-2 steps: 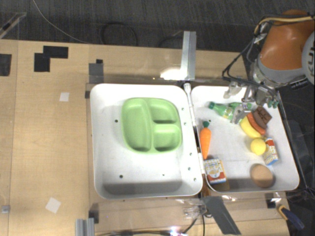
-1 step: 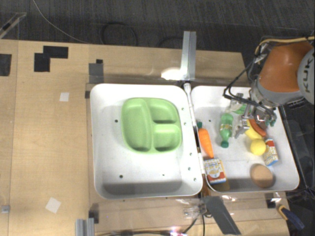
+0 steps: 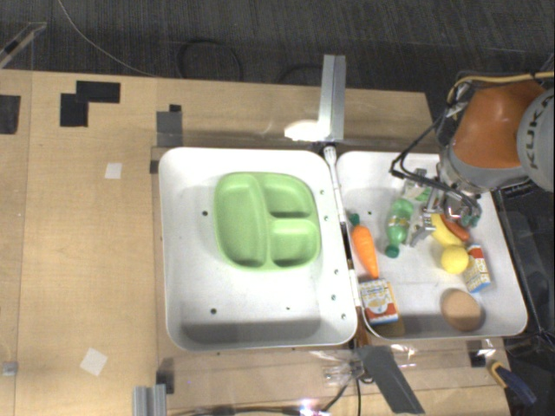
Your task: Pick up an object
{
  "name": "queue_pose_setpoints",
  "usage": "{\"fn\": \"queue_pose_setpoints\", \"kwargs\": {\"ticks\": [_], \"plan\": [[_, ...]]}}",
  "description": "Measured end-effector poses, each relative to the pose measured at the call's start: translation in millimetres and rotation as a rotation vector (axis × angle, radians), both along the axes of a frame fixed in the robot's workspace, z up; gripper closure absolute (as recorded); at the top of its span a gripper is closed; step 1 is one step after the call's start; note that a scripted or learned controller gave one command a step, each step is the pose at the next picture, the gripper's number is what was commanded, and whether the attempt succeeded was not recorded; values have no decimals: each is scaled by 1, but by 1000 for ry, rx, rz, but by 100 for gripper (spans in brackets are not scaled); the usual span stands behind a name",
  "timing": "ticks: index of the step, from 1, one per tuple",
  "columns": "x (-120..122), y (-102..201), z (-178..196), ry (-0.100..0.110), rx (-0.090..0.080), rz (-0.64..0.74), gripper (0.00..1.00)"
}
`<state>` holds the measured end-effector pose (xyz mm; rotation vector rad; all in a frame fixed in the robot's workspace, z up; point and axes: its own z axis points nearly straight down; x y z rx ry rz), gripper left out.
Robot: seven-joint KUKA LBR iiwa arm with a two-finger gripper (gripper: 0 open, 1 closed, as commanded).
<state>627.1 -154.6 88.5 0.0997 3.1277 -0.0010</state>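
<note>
My gripper is low in the right bin, reaching in from the right under the orange wrist band. Its fingers stand between a green bottle on the left and a yellow banana-shaped toy on the right. A yellow lemon lies just below the gripper. An orange carrot lies by the bin's left wall. A small snack box sits at the front left. A brown egg-shaped object rests at the front right, beside a small carton.
The left bin holds a green divided plate. A metal post rises behind the wall between the bins. Cables and a clamp lie at the bench's front edge.
</note>
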Motion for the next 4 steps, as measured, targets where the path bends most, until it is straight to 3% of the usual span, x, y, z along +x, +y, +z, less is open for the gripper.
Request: {"fn": "queue_pose_setpoints", "kwargs": {"ticks": [1,2,3,4], "plan": [[26,50,1,-2,-4,134,0],[5,67,1,-3,-3,200,0],[-27,66,1,-2,-1,157,0],[-98,62,3,-4,-1,88,0]]}}
